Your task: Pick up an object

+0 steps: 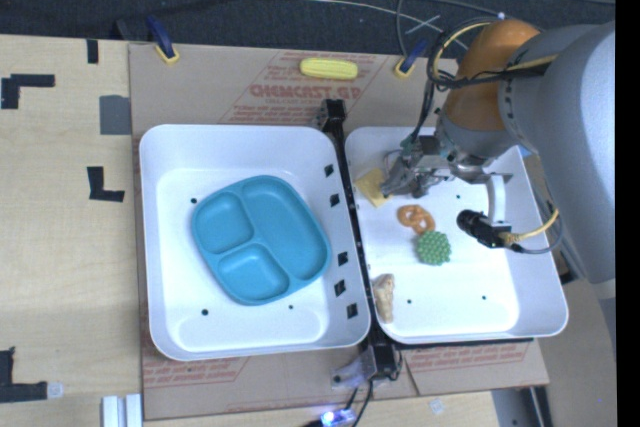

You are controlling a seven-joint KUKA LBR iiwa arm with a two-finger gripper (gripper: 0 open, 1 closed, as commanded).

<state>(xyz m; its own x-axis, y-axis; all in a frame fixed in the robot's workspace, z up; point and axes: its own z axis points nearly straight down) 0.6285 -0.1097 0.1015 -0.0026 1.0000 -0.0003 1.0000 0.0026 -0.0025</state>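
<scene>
In the right bin (500,315) lie a pale yellow cheese-like wedge (372,186) near the left wall, an orange pretzel-shaped piece (414,216), a green bumpy ball (433,248) and a tan lump (383,295) at the front left. My gripper (410,177) hangs low over the bin's back left part, just right of the yellow wedge and above the pretzel piece. Nothing shows between its tips.
The left bin (165,155) holds a blue three-compartment plate (260,238). A yellow banana-like object (328,68) lies on the cardboard behind the bins. The grey arm (570,115) covers the right bin's back right corner. Cables loop above the arm.
</scene>
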